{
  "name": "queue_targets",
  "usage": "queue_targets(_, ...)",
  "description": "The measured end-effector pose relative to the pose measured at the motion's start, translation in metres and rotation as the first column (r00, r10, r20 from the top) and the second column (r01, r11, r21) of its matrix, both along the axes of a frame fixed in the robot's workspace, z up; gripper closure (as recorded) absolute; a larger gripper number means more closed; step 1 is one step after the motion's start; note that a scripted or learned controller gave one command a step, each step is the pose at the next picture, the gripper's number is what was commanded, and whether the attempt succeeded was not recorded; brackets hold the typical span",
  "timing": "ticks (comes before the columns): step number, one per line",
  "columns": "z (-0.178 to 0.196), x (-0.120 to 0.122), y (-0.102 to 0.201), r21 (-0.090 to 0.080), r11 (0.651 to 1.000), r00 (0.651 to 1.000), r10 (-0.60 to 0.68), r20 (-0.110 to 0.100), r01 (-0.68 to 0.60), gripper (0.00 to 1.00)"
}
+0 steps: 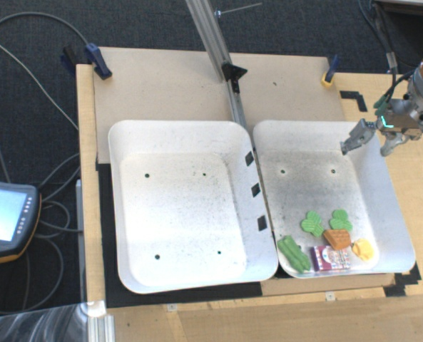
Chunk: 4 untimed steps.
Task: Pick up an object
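Shown from above, my gripper (373, 138) hangs over the upper right edge of the right bin (304, 155), fingers spread wide with nothing between them. Nothing has been picked up; approach, grasp and lift all appear to remain. The objects lie clustered in that bin's lower corner, well apart from my gripper: two green leaf shapes (312, 224) (340, 219), an orange block (337, 239), a yellow piece (364, 249), a green strip (293, 254) and a pink packet (330, 258). The left bin (179, 205) shows only dark specks.
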<state>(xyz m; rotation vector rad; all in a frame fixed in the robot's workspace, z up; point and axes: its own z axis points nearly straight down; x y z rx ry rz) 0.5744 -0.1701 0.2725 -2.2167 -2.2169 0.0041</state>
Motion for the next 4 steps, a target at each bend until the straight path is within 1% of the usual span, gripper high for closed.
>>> queue_targets(1,0.002,0.000,0.000,-0.001,1.000,1.000,0.001,0.004,-0.001,0.00)
queue_targets(2,-0.040,-0.001,-0.002,-0.001,1.000,1.000,0.000,0.000,0.000,0.00)
queue_targets(3,-0.103,-0.005,-0.005,0.000,1.000,1.000,-0.001,-0.002,0.001,0.00)
queue_targets(4,-0.154,-0.009,0.006,0.001,1.000,1.000,0.000,-0.002,0.000,0.00)
